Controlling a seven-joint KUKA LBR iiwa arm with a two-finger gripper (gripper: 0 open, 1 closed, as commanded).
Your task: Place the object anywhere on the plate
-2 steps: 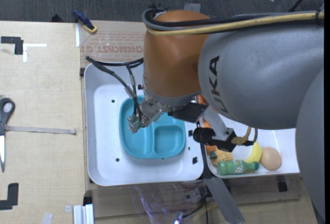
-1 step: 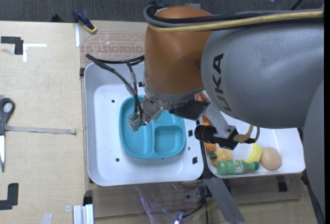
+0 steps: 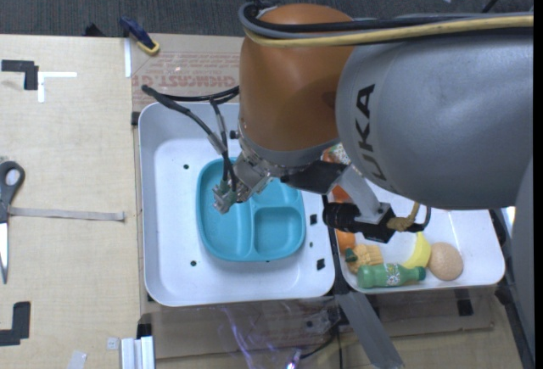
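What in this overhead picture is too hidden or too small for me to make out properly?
- Right bin: the arm covers most of it, leaving a green bottle, banana and egg in sight.
- End effector over the blue plate: too small to tell whether it carries anything.
- Scissors: cut off by the left edge.

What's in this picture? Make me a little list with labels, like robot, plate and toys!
robot: grey arm with an orange band, reaching in from the right
tool: low over the plate; nothing seen between its fingers
plate: blue, with compartments, in the left bin
left bin: white, shallow
right bin: white, holds toy food
toys: green bottle, banana, tan egg-like ball, corn
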